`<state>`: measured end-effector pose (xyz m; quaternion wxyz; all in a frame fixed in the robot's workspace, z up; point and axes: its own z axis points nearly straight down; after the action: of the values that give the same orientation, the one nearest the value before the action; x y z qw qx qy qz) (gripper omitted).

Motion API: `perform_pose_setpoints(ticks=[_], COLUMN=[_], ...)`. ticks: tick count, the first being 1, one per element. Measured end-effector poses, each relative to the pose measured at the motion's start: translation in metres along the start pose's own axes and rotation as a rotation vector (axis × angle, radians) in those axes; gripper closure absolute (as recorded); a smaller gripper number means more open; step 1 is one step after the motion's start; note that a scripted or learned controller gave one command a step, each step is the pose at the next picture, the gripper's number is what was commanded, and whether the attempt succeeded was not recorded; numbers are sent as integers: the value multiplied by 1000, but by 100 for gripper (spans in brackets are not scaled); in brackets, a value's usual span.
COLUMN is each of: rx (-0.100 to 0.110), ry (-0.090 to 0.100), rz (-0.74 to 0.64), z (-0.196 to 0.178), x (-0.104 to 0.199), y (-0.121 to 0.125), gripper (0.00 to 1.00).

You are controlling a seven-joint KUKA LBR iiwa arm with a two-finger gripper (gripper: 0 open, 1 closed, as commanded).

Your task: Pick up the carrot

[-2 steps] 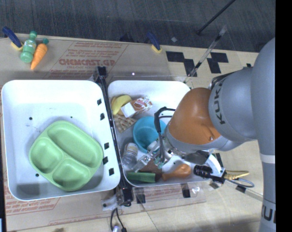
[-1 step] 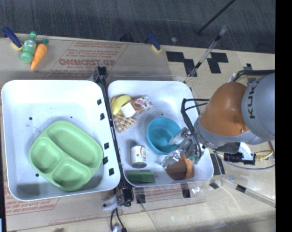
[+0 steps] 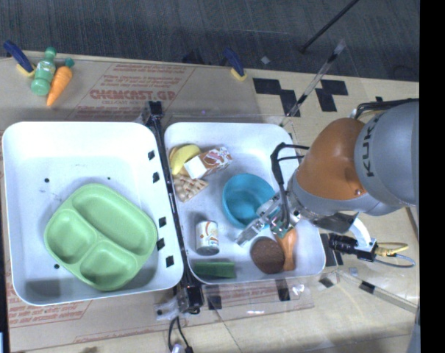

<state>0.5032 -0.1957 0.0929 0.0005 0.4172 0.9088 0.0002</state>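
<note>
An orange carrot (image 3: 289, 248) lies in the right bin (image 3: 240, 132) near its front right corner, beside a round brown disc (image 3: 266, 255). My gripper (image 3: 268, 225) hangs just above and to the left of the carrot's upper end, between the carrot and a blue bowl (image 3: 246, 198). The carrot's top end is partly hidden by the gripper. A second toy carrot (image 3: 59, 84) rests outside the bins on the cardboard at the far left, next to a green bottle (image 3: 43, 73).
The right bin also holds a banana (image 3: 180, 157), a wrapped snack (image 3: 217, 158), a waffle (image 3: 189, 187), a small can (image 3: 207, 236) and a dark green block (image 3: 215, 270). A green divided plate (image 3: 101, 235) sits in the left bin (image 3: 31, 138).
</note>
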Motion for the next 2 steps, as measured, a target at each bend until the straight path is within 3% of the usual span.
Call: perform_pose_setpoints(ticks=[1,2], rx=[2,4], ry=[-2,1], rz=[-110,-55], z=[-71,1], x=[1,6], y=[-24,-29], gripper=[0,0])
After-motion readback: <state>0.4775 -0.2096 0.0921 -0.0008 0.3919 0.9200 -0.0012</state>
